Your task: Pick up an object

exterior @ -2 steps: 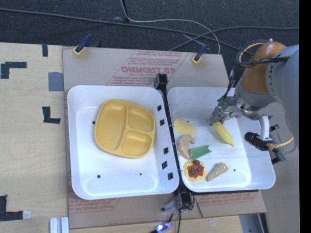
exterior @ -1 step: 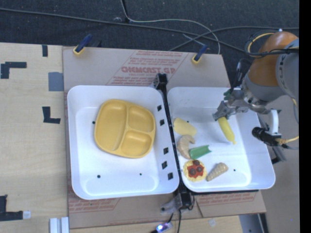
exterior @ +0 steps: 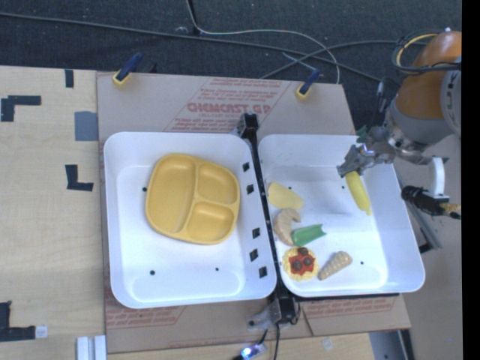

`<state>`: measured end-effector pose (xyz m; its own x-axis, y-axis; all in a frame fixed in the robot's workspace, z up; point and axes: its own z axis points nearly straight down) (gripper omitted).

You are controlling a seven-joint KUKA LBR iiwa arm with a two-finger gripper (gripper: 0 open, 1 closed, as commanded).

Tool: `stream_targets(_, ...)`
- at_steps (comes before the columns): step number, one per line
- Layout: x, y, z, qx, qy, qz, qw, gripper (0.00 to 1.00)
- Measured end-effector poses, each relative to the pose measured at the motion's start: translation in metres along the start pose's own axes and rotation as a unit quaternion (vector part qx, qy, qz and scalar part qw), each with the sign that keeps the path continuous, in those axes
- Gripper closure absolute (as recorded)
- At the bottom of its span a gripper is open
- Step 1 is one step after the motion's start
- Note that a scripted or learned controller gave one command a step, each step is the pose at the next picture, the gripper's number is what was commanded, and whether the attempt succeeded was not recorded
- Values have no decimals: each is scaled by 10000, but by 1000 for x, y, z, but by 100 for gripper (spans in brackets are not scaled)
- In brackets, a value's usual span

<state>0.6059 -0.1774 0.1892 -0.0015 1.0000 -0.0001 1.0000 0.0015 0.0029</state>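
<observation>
Camera view, from above the bench. The gripper (exterior: 354, 165) sits over the upper right part of the right bin (exterior: 401, 276), with the yellow corn cob (exterior: 359, 191) hanging just below it and slanting down toward the bin's right wall. The cob's upper end meets the fingers; whether they clamp it cannot be told from here.

Lower in the same bin: a pale yellow piece (exterior: 284, 196), a beige croissant-like piece (exterior: 286, 226), a green pepper (exterior: 307, 234), a small pizza (exterior: 300, 263), an ice-cream cone (exterior: 334, 265).

The left bin (exterior: 124, 276) holds a yellow divided plate (exterior: 192, 199).
</observation>
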Motion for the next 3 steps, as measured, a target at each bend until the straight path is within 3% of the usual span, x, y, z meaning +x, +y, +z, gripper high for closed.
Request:
stream_targets(1,1,1,-20,5,3,-1,10000,100)
stream_targets(3,100,14,-13,22,3,-24,10000,100)
